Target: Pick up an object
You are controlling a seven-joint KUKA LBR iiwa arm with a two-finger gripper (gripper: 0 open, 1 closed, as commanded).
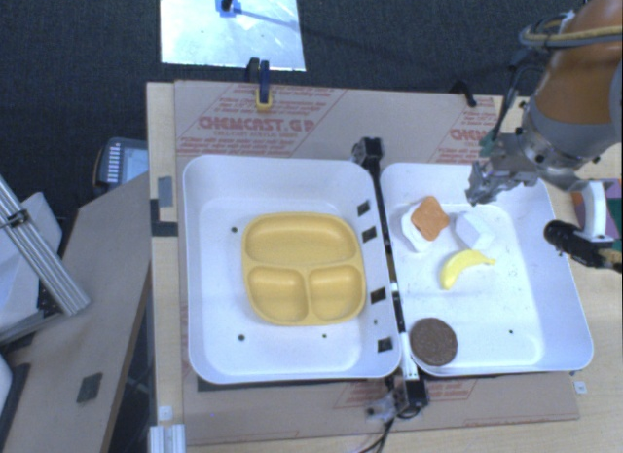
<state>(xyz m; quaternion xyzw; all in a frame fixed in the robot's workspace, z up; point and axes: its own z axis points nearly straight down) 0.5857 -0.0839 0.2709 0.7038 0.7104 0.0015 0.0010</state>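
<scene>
So my claw [484,188] is hanging over the far end of the right bin [545,344], and honestly I can't tell how it's set from this angle. Nothing visible in it. Just near of it there's a small white block [474,230], and left of that an orange piece [429,217] sitting on a white holder [413,236]. A yellow banana [464,267] lies a bit nearer, mid-bin. A brown round disc [433,341] sits at the near left corner. The left bin [209,276] has a yellow divided tray [300,268] in it.
</scene>
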